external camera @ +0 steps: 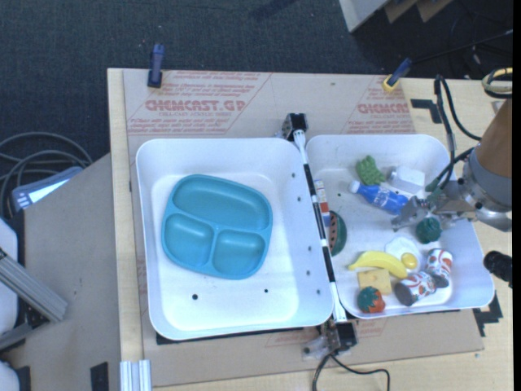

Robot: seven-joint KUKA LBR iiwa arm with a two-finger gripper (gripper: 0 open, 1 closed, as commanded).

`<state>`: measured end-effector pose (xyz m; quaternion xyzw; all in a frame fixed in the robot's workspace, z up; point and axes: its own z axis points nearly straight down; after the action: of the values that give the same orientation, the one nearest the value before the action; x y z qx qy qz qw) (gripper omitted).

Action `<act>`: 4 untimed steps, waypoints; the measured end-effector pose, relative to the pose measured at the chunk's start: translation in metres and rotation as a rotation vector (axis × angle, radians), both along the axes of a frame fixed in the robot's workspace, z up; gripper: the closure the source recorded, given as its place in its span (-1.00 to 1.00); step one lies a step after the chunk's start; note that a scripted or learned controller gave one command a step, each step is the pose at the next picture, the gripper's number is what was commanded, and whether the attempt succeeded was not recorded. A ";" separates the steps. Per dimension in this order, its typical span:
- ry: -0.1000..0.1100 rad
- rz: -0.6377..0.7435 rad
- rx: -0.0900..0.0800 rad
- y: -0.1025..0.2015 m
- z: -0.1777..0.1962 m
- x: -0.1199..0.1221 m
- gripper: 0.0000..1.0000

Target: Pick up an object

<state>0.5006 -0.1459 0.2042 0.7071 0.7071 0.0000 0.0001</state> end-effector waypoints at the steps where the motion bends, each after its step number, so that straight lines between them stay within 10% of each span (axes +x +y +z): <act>1: 0.002 0.000 0.001 -0.029 -0.113 0.037 -1.00; 2: -0.003 0.001 -0.001 -0.049 -0.070 0.133 -1.00; 4: 0.002 0.002 0.001 0.048 -0.119 0.155 -1.00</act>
<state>0.6559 -0.0979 0.0849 0.7065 0.7077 -0.0002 -0.0010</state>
